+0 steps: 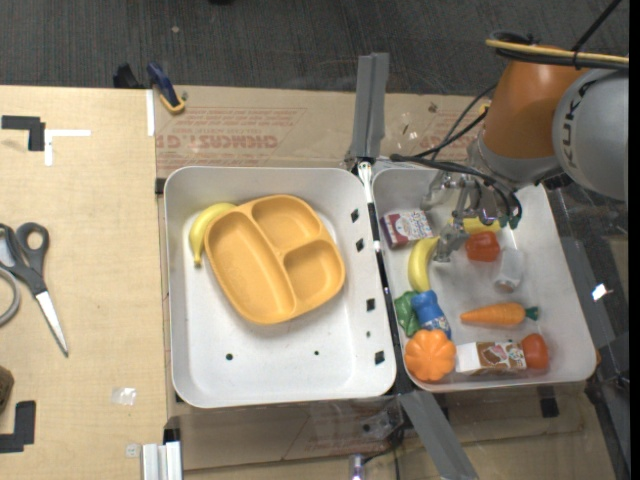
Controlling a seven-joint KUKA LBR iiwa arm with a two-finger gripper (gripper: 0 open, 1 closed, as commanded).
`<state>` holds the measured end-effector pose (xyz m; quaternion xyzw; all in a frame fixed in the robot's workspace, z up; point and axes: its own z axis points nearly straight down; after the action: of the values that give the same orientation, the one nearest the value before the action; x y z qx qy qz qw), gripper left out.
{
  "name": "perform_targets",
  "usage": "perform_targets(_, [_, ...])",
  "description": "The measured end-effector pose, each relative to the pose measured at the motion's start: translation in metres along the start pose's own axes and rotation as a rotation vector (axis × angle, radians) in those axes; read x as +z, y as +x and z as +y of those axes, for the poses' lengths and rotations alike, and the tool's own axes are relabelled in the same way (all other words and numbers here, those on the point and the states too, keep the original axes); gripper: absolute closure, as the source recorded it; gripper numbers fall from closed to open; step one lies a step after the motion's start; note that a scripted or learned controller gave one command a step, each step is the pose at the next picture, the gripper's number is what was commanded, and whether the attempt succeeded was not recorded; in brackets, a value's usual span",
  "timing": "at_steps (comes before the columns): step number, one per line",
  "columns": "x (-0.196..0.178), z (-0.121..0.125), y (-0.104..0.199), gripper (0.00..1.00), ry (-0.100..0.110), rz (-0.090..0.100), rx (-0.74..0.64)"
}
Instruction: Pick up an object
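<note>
- While the arm (560, 108) reaches in from the right, its gripper (470, 218) hangs low over the back of the right bin (565, 268).
- Finger state: can't tell, the metal parts blur together from this angle.
- Nothing visibly between the fingers.
- Just below the gripper: a red tomato (482, 247), with a small clear cup (509, 267) beside it.
- Left of the gripper: a red-and-white packet (407, 228) and a banana (422, 264), tip near the fingers.
- Front of the right bin: a carrot (495, 315), a blue-and-green toy (425, 311), an orange pumpkin (430, 356), and a ketchup bottle (500, 355) lying flat.
- Left bin (190, 368): a yellow divided plate (273, 258), with a second banana (205, 226) tucked against its back-left edge.
- Scissors (35, 278) lie on the bench (70, 198), well apart from the bins.
</note>
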<state>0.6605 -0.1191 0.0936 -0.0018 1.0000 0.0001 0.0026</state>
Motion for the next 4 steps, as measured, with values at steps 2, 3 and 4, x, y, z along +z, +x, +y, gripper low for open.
perform_targets(2, [-0.002, -0.081, 0.007, 0.00, 0.003, -0.003, -0.173])
perform_targets(3, [0.000, -0.028, 0.000, 0.00, 0.000, -0.001, -0.143])
perform_targets(4, [-0.012, -0.028, -0.002, 1.00, 0.002, -0.008, -0.146])
